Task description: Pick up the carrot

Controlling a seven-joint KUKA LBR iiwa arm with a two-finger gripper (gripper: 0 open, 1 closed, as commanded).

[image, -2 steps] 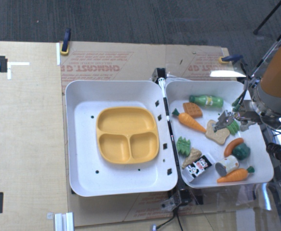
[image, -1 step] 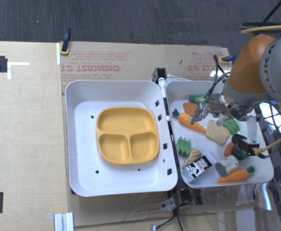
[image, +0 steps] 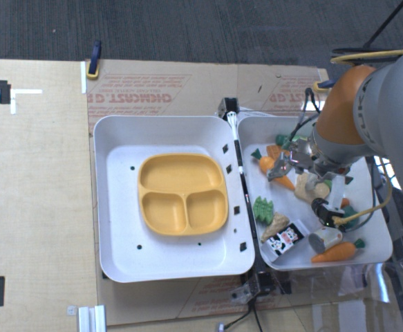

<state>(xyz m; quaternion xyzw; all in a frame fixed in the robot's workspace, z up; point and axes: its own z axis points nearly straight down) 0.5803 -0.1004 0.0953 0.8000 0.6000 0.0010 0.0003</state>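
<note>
The arm (image: 374, 109) is reaching in from the right and is covering the far part of the right bin (image: 384, 251). Its tool (image: 284, 166) is hanging low over the left part of this bin, among small orange pieces that are hard to make out. I cannot tell how far the tool is open, or if it is gripping something. The carrot (image: 334, 252) is lying at the near right corner of the same bin, well apart from the tool. In the left bin (image: 111, 185) a yellow tray (image: 184, 193) with three compartments is resting.
</note>
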